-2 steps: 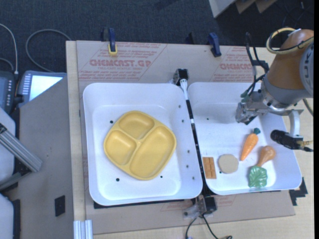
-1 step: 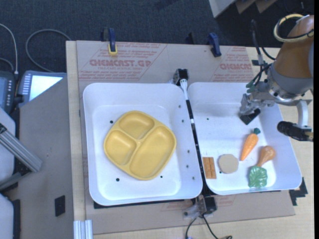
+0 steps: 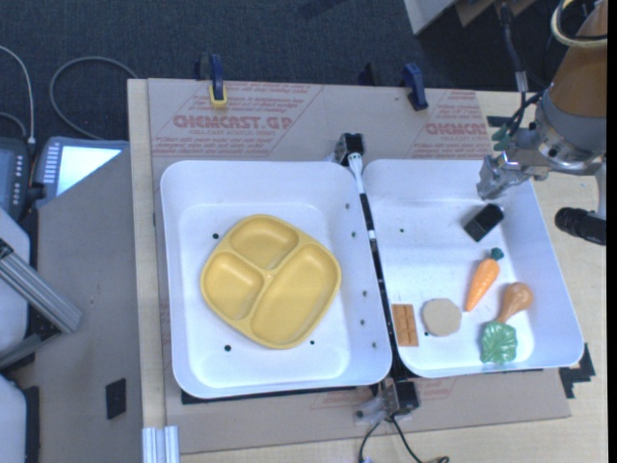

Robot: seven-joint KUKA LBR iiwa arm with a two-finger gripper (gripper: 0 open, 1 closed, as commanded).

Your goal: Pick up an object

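My gripper hangs over the far right part of the right bin, with the arm coming in from the right. Nothing shows between its fingers. Toward the near right of this bin lie an orange carrot with a green top, an orange-tan squash-shaped toy and a green leafy toy. A beige round disc and a brown cracker-like piece lie at the near left of the same bin. The carrot is the closest of these to the gripper, well nearer the camera than it.
A yellow divided plate lies in the middle of the left bin. The two bins meet at a ridge with a black strip. Blue clamps hold the cardboard at the back edge.
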